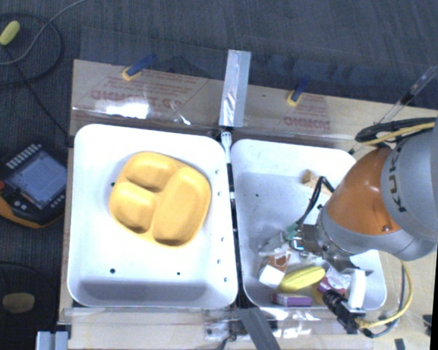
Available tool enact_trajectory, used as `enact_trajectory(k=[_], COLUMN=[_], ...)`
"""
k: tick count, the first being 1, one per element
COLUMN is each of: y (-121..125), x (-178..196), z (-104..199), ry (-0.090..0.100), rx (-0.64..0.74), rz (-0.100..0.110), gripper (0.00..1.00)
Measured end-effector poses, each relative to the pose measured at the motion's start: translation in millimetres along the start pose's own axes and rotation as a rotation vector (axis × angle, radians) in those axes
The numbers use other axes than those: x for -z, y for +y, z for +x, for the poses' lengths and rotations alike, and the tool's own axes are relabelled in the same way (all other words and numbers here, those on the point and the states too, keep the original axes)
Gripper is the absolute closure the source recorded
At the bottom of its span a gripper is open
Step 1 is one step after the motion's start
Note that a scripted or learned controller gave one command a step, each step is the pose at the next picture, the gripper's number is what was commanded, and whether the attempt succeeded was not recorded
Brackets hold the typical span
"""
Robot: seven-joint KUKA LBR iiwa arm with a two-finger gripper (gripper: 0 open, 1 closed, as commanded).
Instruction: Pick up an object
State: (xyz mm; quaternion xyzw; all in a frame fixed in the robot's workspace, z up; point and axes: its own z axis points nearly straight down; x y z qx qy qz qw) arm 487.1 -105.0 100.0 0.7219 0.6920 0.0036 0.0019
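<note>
Claw point(313, 251) low over clutter, glossy yellow banana-shaped object point(303, 278) beneath, right bin point(268, 175)

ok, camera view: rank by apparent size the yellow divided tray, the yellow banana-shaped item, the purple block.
1. yellow divided tray, largest by far, in the left bin.
2. yellow banana-shaped item, right bin.
3. purple block, just below it; partly covered, so its margin is unsure.

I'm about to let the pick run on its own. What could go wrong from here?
1. The yellow banana-shaped toy lies packed against a white block and a purple box, so a grab may catch the wrong piece or slip.
2. The arm covers part of the right bin, hiding what lies beneath it.
</note>
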Motion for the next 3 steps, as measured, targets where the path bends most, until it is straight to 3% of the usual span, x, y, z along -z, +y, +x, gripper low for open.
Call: enact_trajectory(k=[1,2,3], y=[0.9,1.1,80.0], x=[8.7,15.8,81.7], z=[2.9,4.4,33.1], ry=[0.005,0.008,-0.008], rx=[0.005,0.008,-0.057], rz=[0.002,0.006,0.012], gripper=[1.00,1.00,1.00])
